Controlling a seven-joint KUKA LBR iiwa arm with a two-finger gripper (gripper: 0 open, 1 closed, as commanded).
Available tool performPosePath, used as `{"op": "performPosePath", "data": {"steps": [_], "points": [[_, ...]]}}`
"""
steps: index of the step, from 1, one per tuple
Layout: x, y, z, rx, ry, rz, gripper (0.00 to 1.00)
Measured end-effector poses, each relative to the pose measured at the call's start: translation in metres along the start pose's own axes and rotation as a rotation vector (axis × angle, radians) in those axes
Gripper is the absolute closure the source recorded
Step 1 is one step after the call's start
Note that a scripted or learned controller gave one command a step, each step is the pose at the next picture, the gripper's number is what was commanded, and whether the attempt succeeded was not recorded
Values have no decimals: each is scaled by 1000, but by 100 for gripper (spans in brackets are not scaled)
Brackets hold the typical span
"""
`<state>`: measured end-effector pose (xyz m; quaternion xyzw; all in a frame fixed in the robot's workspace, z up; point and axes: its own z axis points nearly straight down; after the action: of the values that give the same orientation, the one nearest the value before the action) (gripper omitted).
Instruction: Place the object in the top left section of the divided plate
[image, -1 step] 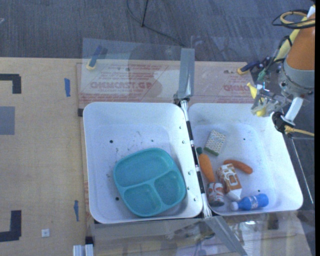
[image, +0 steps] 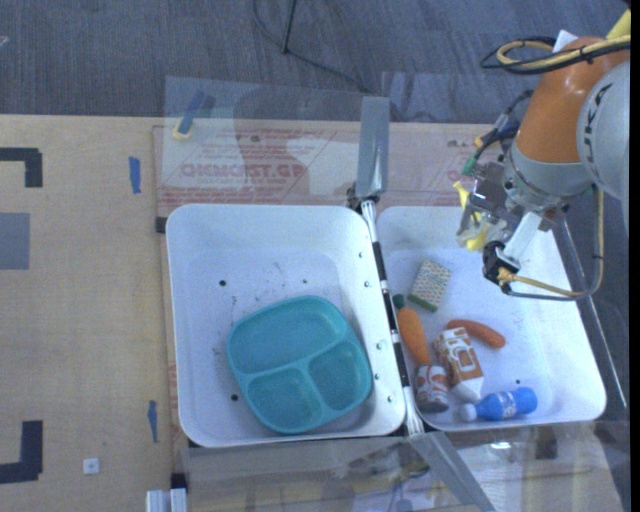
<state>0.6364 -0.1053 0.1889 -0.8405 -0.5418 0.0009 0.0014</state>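
Note:
A teal divided plate (image: 298, 362) lies in the left bin (image: 195, 250), toward its front, and all its sections are bare. My gripper (image: 473, 228) hangs over the back of the right bin (image: 580, 360), above and to the right of a small green and beige block (image: 430, 284). Something yellow shows at the gripper's tip; I cannot tell what it is. Lower in the right bin lie an orange carrot (image: 412, 335), a reddish sausage (image: 475, 333), a small carton (image: 460, 360), a can (image: 432, 388) and a blue bottle (image: 502, 404).
A grey divider bar (image: 373, 160) stands behind the seam between the two bins. The arm's orange band (image: 560, 95) sits above the right bin's back right corner. The wooden bench (image: 80, 300) stretches out to the left.

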Motion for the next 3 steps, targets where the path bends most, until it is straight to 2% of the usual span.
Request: {"op": "performPosePath", "data": {"steps": [1,2,3], "points": [[59,-48,5,0,0,25,100],[81,-132,6,0,-1,-79,100],[98,-116,-46,-3,-1,-9,100]]}}
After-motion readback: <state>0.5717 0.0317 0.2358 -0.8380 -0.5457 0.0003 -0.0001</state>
